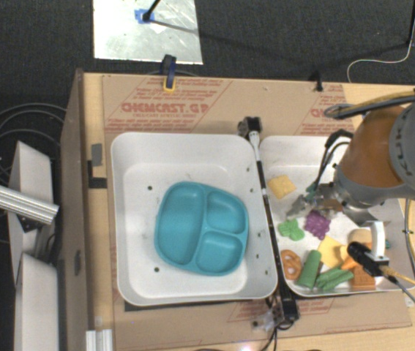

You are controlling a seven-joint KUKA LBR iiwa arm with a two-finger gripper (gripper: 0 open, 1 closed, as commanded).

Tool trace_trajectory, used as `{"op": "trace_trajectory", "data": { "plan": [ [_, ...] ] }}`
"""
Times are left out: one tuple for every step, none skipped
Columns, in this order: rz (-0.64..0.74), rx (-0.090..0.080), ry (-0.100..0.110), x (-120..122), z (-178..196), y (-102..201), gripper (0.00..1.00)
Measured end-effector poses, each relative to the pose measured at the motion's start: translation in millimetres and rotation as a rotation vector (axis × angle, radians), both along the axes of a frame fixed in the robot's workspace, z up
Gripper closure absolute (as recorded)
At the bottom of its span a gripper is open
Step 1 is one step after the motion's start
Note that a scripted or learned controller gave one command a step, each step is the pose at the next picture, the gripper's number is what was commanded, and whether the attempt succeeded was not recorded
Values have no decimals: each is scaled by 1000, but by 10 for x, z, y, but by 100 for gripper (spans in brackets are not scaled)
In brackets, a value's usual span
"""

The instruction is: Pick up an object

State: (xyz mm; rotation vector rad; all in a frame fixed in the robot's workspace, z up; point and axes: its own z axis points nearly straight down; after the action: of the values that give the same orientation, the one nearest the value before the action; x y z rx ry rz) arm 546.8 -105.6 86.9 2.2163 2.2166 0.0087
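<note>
The pincer (309,203) hangs low over the right bin (295,152), at the end of the grey arm (405,152) with its orange band. Its tip is hard to read from above, so I cannot tell how far open it is, and nothing can be seen gripped in it. The things it could pick up all lie in this bin. Closest is a purple grape cluster (316,224), just beneath the pincer towards the front of the bin, touching or nearly touching it. Just beside the grapes, down and to the left of the pincer, lies a green leafy piece (290,229). Up and to the left of the pincer, a little apart from it, sits a pale yellow cracker (281,187). Further towards the front edge are a yellow block (330,253), a green cylinder (309,268) lying at a tilt and a brown pretzel (291,262) next to it. Beyond those, against the front wall, are a few green pods (334,278) and an orange piece (361,281). Well off to the pincer's left, past the wall between the bins, the left bin (141,167) holds a teal divided plate (201,227).
</note>
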Motion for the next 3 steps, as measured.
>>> {"op": "trace_trajectory", "data": {
  "plan": [
    [-1,1,4,-103,-6,-296,0],
    [5,-3,0,509,-10,-609,0],
    [0,0,4,15,872,-537,0]
  ]
}}
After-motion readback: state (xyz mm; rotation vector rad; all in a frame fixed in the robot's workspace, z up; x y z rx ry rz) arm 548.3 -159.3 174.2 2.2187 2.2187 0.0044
